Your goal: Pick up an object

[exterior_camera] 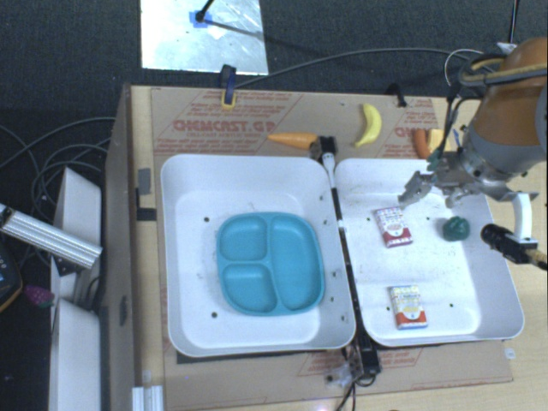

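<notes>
Camera view: open pincer [437,188] hovers just beside green object [456,227], gripping nothing.

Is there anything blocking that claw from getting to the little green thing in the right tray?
Nothing visible does. The gripper hangs above the right bin, the green object lies just below-right of it, and the two small boxes lie off to the left.
</notes>
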You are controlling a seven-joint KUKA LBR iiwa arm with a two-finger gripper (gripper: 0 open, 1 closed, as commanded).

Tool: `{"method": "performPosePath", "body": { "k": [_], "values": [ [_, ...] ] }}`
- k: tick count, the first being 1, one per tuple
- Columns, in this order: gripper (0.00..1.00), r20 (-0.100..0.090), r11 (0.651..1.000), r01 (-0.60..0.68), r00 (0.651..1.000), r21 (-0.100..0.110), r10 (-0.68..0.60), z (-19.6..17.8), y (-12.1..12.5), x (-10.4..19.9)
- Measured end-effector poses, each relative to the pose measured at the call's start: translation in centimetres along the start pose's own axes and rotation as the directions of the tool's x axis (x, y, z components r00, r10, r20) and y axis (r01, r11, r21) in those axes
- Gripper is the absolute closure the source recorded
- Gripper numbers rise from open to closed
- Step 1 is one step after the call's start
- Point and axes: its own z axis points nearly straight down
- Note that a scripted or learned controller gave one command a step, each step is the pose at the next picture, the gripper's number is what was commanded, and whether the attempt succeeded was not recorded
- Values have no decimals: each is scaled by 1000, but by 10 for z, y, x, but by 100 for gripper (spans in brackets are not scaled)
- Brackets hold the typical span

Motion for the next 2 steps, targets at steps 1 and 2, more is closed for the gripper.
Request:
{"method": "performPosePath", "body": {
  "k": [1, 2],
  "values": [
    [0, 0, 1000, -2, 1000, -1, 2, 133, 0, -2],
    [100, 0, 1000, -1, 1000, -2, 1, 122, 1, -2]
  ]
}}
